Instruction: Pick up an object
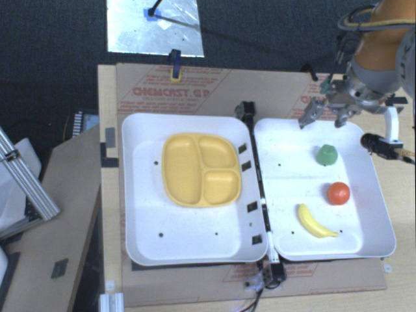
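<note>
Lying below the spread fingers (327,117), apart: green object (327,154).

Arm at upper right — end effector (327,114) fingers spread, empty

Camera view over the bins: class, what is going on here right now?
A robot arm reaches in from the right, its gripper open and holding nothing above the far edge of the right bin. That bin holds a green object, a tomato and a banana. A yellow divided plate lies in the left bin.
</note>
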Tool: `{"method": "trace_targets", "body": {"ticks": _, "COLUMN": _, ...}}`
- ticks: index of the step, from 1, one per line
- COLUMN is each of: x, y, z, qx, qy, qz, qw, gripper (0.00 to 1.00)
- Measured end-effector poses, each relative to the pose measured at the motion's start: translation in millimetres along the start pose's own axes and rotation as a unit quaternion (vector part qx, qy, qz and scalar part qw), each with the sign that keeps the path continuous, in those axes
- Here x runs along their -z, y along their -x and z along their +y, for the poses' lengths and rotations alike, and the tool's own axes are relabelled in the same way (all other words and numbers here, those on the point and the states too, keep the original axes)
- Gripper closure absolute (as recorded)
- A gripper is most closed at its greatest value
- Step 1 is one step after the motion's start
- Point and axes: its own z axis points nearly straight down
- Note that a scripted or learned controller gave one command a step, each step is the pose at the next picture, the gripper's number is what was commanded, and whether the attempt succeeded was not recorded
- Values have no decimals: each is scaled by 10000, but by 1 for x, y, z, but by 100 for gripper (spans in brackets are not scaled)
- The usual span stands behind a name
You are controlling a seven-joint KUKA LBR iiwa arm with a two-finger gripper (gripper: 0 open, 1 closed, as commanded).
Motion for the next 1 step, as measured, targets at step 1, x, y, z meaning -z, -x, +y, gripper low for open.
{"method": "trace_targets", "body": {"ticks": 1, "x": 7, "y": 0, "z": 2, "qx": 9, "qy": 55, "qz": -7, "qw": 10000, "gripper": 0}}
